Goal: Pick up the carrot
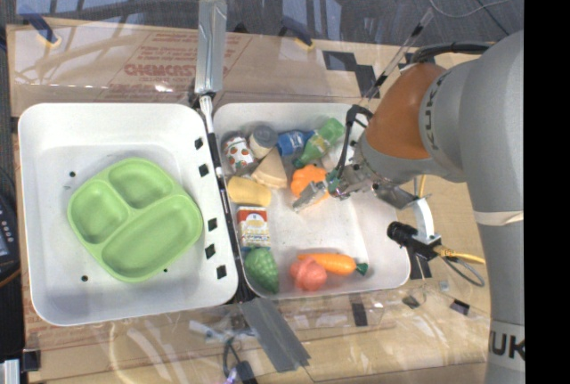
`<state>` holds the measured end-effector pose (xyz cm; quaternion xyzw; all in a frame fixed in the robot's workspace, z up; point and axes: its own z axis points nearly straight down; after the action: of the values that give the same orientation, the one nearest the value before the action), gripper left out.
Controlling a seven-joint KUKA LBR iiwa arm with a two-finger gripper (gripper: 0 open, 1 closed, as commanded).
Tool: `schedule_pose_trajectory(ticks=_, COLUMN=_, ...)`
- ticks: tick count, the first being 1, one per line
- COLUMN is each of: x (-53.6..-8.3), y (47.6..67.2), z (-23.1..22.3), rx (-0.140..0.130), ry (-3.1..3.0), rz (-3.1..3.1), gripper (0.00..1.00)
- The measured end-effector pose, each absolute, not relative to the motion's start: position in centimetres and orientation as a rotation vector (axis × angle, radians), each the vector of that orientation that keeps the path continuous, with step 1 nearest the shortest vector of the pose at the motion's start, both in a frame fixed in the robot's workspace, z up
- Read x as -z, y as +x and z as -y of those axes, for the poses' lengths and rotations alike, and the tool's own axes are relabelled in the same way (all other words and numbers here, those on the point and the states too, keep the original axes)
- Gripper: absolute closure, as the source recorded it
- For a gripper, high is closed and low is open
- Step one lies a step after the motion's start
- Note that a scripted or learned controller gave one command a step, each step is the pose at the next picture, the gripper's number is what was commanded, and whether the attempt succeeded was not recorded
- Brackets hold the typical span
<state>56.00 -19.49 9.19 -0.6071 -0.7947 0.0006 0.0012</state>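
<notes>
**Claw low in the right bin, carrot lying apart toward the near wall**

The metal two-finger claw (pixel 312 192) sits low in the middle of the right shallow white bin (pixel 378 280), reached in from the right on the grey arm with its orange band (pixel 401 119). Its fingers look slightly spread with nothing between them, though at this size I cannot be sure. A small orange rounded toy (pixel 310 176) lies touching or just behind the fingertips.

The orange plastic carrot with a green stub end (pixel 336 264) lies well apart from the claw, nearer the camera, close to the bin's front wall and lengthwise along it. A pink-red rounded fruit toy (pixel 307 274) touches its left end, and a dark green bumpy vegetable toy (pixel 261 268) sits further left in the front corner.

Left of the claw lie a pale yellow wedge (pixel 272 168), a yellow rounded piece (pixel 248 191) and a small red-labelled box (pixel 253 226), crowded along the divider. Behind the claw, against the far wall, stand a blue container (pixel 292 142) and a green bottle (pixel 324 135).

Bare white floor lies between the claw and the carrot and to the claw's right. Beyond the divider, the left white bin (pixel 44 142) holds a light green divided plastic plate (pixel 134 219). Both bins rest on the counter (pixel 116 61).
</notes>
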Motion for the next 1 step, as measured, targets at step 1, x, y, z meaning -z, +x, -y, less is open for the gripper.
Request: schedule_pose_trajectory(ticks=1, x=-10.19, y=56.06, z=19.39, rx=-0.002, ry=-1.899, rz=2.499, gripper=1.0)
